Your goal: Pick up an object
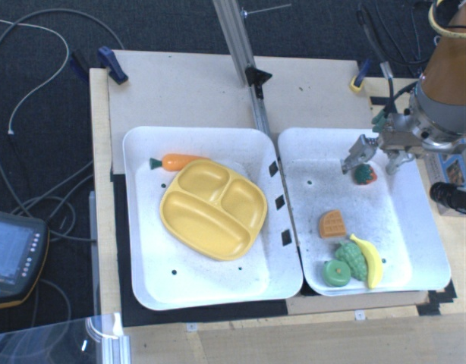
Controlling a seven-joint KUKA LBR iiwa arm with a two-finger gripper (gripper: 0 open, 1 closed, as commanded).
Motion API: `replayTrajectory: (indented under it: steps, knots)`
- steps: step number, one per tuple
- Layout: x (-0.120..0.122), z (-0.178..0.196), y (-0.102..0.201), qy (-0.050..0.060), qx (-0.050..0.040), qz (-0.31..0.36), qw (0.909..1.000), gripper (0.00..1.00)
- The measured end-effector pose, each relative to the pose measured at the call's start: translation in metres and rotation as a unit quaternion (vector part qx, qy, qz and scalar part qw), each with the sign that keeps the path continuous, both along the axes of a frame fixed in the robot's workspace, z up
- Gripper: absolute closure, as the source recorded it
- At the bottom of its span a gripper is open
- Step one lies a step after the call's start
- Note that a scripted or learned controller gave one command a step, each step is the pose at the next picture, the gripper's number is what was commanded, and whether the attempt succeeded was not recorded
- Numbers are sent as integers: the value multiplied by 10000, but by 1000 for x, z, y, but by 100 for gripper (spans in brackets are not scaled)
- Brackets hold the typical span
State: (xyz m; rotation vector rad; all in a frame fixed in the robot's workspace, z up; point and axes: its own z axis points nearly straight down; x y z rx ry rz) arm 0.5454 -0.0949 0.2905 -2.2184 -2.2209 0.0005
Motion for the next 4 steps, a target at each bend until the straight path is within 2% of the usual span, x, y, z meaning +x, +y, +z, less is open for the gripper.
replayTrajectory:
  steps: [1,2,3,4]
  knots:
    - [0,0,0,-3,0,-2,10000,0]
    - [-7,-44,0,23,2,-8,10000,0]
    - [1,-96,7,31,5,-2,10000,0]
    - [-3,-139,11,30,5,-4,10000,0]
